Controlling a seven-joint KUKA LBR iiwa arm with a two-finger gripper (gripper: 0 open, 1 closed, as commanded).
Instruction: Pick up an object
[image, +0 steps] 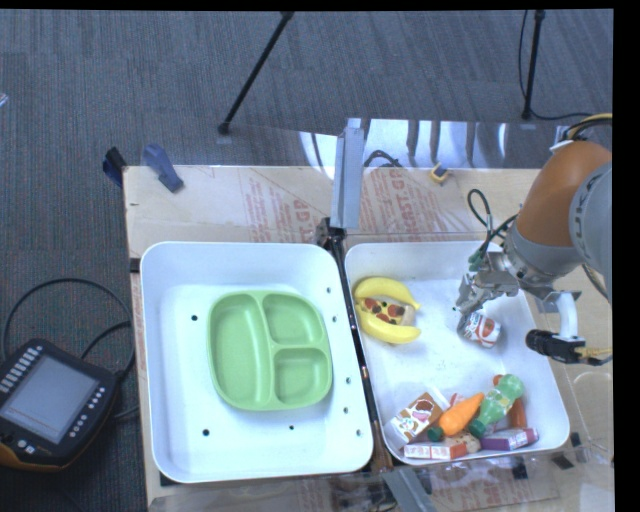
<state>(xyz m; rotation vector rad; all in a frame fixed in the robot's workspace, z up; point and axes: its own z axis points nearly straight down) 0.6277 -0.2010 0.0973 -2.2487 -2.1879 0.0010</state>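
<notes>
One target: the small red-and-white can (483, 329), since it's the thing sitting closest to the hand (480, 297)
Hand spot: low in the right bin (440, 375), hanging off the grey-and-orange arm (560, 215) that comes in from the right
Can vs hand: right under the hand's tip and a hair toward the near rim, touching or nearly touching, honestly too close to call
Can's lie: tipped over on its side, long axis looks slanted across the bin, kinda blurry though
Hand state: can't tell if it's released or clenched, the tip is a dark clutter from this angle
Grasping the can?: nothing here proves it
Other stuff from the hand: banana toy (387, 308) off to its left, well apart; carrot (461, 413) and the pile of packets toward the near rim
Next move, my guess: a straight drop, barely any sideways shift
</notes>
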